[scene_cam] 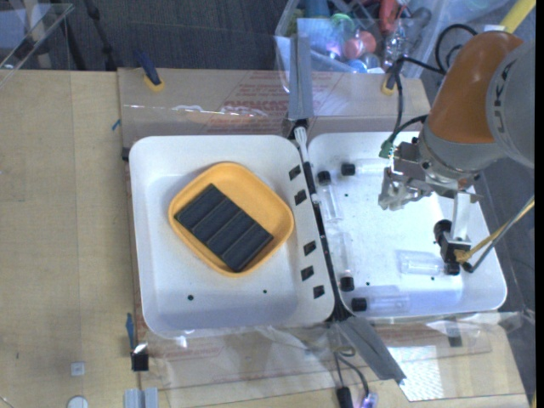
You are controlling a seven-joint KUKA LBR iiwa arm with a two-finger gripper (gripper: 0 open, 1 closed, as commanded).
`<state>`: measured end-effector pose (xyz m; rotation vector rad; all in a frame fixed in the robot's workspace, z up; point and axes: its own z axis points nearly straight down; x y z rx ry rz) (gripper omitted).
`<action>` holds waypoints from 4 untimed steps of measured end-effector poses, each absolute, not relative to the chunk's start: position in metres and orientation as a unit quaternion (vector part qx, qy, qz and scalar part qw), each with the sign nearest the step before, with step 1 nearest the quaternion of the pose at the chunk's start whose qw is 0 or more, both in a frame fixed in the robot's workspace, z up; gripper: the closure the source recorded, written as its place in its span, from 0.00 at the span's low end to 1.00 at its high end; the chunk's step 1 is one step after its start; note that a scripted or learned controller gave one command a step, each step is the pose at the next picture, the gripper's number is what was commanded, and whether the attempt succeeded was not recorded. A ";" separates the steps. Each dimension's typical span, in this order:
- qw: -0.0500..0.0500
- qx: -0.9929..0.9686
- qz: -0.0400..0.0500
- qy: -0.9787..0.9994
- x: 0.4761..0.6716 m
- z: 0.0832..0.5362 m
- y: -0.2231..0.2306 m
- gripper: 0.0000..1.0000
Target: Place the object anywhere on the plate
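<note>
- At the far left of the frame lies bare wooden bench top (59, 228), pale and grained.
- Left of centre sits the left white bin (153, 300), shallow, its walls rounded at the corners.
- In that bin, toward its upper middle, rests the orange plate (191, 198), squarish and turned at a slant. A dark ribbed rectangular object (223, 225) lies flat on it, inside the rim and covering most of the plate's floor.
- A divider (310, 219) with small black clips runs down the middle of the frame between the two bins.
- Right of centre is the right white bin (374, 253). A few clear plastic pieces lie on its floor, hard to make out.
- Over the upper right part of that bin hangs the gripper (398, 195), metal-grey, pointing down toward the bin floor. Whether its fingers are spread or closed I cannot tell; nothing shows between them.
- Above it, at the upper right of the frame, stands the arm's orange band (472, 87).
- At the top, right of centre, a clear tub (365, 15) holds mixed coloured items.
</note>
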<state>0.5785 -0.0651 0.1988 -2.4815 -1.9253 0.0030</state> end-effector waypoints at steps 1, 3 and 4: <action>-0.001 -0.707 -0.001 -0.707 0.593 0.210 -0.050 1.00; 0.001 -0.583 0.000 -0.813 0.573 0.184 -0.037 1.00; -0.001 -0.547 -0.001 -0.837 0.589 0.184 -0.026 1.00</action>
